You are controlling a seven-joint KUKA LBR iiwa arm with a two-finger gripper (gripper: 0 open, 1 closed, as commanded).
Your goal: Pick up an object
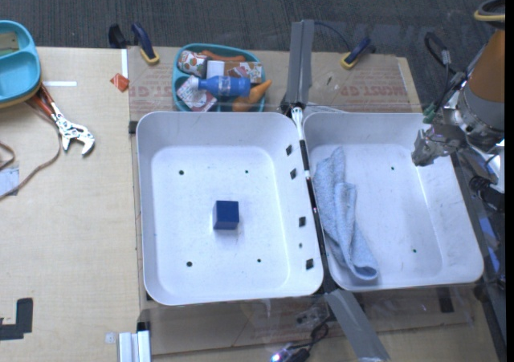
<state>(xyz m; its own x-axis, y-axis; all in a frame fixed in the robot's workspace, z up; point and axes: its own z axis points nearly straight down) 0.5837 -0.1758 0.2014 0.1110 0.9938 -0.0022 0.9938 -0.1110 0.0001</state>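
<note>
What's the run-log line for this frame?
gripper: over right bin edge | cube: left bin | cloth: right bin | nothing held

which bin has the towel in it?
The right bin, the one nearest the gripper: a light blue towel lies along its left side. The left bin holds a blue block.

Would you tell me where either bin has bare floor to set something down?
Left bin: bare all around the blue block. Right bin: bare between the grey cloth and its right wall; crowded along the left side, and the gripper hovers at its upper-right corner.
</note>
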